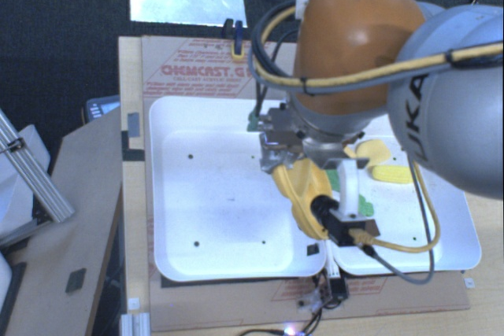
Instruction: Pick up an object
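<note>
I am watching the arm (409, 83) fill the right half of the frame, its orange dome hanging over the seam between the two bins; it reaches in from the right so that the wrist drops straight down where the bins meet. The claw (276, 149) sits just below the dome at frame centre, over the right edge of the left bin (181, 193); I cannot tell from this angle whether it is open or closed, because the wrist housing and the yellow cable sleeve (303, 189) cover it. I see nothing between its tips, so I will not call anything held. The candidate things lie in the right bin (457, 248): a yellow object (390, 169) at centre right of the frame, tucked just under the arm's grey link, and a green piece (366, 207) a little lower, beside the white bracket; both are partly hidden, so I cannot name them with confidence. The left bin's floor looks bare apart from small dark dots. The bins rest on a cardboard sheet (197, 71) on the tabletop, which I judge keeps them steady while the claw presses down.
</note>
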Robot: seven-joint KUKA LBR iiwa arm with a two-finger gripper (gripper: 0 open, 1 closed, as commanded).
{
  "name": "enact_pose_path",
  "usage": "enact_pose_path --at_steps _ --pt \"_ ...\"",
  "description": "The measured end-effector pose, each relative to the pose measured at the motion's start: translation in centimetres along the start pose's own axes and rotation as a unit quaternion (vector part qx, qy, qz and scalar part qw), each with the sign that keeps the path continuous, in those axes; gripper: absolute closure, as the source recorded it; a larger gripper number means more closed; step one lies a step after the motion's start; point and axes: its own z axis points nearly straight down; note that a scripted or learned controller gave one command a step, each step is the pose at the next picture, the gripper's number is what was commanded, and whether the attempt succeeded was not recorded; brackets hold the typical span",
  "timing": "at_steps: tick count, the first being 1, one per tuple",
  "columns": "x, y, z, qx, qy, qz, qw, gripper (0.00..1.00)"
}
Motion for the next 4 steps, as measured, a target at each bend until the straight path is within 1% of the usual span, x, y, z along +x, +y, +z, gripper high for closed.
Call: enact_pose_path --at_steps 1,2,3,4 --pt "-0.5 0.3 6.3 -0.005 0.003 -0.004 1.0000 1.00" --pt "0.8 0.2 -9.3 -0.014 0.006 -0.005 0.9999 1.00" --pt "-0.8 0.1 0.4 -0.001 0.001 -0.002 1.0000 1.00" --pt "-0.7 0.2 -0.2 -0.005 0.002 -0.004 1.0000 0.00"
